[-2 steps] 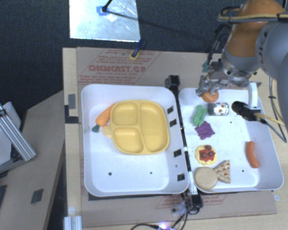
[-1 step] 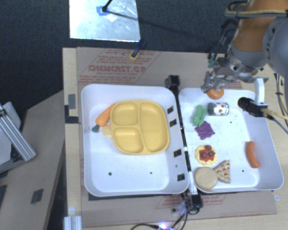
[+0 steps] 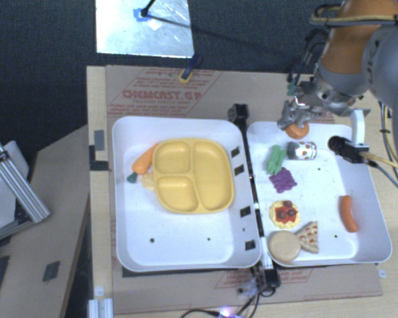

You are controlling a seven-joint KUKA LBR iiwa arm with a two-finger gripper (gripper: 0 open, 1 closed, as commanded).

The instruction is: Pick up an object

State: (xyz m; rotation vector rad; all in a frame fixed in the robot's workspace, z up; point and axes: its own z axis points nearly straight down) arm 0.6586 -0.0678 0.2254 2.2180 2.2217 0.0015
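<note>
Orange shows just under the gripper (image 3: 296, 119), a small round piece (image 3: 296, 130) at the far edge of the right bin (image 3: 371, 197), close to that bin's far left corner. The gripper hangs right over it, and the fingers seem to reach down to its top, but the metal hides their tips; I cannot tell whether they are spread or closed on it. The piece looks to be resting on the bin floor or barely off it, so I judge the pick as not yet proven: the approach is done, the closing and the lift are left.

Other candidates lie in the same bin. A green pod (image 3: 275, 158) and a small can (image 3: 304, 151) sit just beside the orange piece, toward the near side. A purple bunch (image 3: 283, 179) lies below the pod, then a mini pizza (image 3: 285, 213), a bun (image 3: 284, 246) at the near left corner with a pizza slice (image 3: 309, 237) touching it, and a sausage (image 3: 348, 213) by the right edge.

In the left bin (image 3: 129, 197) a yellow tray (image 3: 189, 176) sits in the middle, with a carrot (image 3: 143, 159) against its left rim. None of these looks disturbed.
</note>
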